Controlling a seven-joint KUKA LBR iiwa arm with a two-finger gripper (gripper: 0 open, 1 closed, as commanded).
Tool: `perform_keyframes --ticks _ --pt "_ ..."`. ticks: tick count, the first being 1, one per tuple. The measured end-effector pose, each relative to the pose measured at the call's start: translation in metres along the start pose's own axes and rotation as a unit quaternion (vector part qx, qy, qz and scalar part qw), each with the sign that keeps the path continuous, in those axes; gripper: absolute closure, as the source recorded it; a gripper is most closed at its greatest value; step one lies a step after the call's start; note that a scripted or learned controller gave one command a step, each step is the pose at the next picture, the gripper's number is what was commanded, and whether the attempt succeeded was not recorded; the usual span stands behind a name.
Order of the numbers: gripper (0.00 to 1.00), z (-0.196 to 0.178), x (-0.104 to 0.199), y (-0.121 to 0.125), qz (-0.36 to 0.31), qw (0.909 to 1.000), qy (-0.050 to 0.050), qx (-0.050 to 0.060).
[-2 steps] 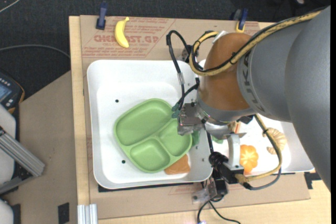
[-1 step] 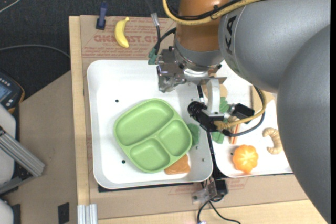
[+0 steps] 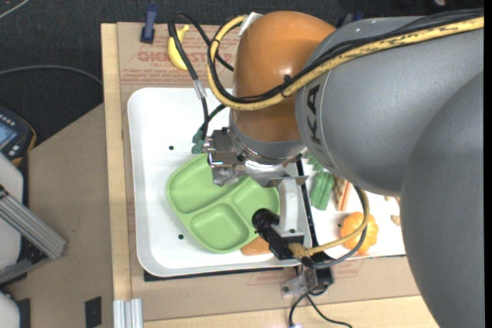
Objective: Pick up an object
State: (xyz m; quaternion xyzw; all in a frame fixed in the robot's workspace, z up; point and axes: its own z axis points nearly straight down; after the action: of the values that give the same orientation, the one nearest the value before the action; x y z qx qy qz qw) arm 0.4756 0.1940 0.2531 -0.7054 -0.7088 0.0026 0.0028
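Pincer (image 3: 221, 164) sits low over the left bin (image 3: 142, 165), right at the upper edge of the green tray (image 3: 204, 203); my wrist (image 3: 265, 88) blocks most of it, so I can't tell if it is apart, together or clamped on anything. Not claiming a hold. Likely target, my call: the green tray, a divided dish lying flat in the middle of the left bin, its near corner toward the bin's front rim. Other candidates: an orange piece (image 3: 250, 247) peeking out beside the tray's lower right edge, plus an orange fruit (image 3: 361, 230) and a green item (image 3: 321, 188) in the right bin (image 3: 384, 246), both partly hidden under my arm. Step in hand looks like the approach and grasp on the tray. To do it well I judge: go for the raised rim or a divider wall, not the flat floor, since a flat dish gives nothing to pinch from above. Straddle the wall squarely, one side in a compartment and one outside, then close fully before lifting. Lift straight and slow; a rim grip is off-centre, so the tray will probably tilt and could slip out. Risks: pressing on the rim could skid the tray across the slick bin floor or flip it, and the dangling cable (image 3: 350, 238) may drag on things in the right bin.
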Motion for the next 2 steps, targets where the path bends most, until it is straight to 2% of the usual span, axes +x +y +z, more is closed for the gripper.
perform_keyframes --ticks 1,2 --pt "1.0 -0.011 -0.002 0.003 0.002 1.0 0.0 -0.003" --pt "1.0 0.085 -0.062 0.002 0.006 1.0 -0.002 0.001"
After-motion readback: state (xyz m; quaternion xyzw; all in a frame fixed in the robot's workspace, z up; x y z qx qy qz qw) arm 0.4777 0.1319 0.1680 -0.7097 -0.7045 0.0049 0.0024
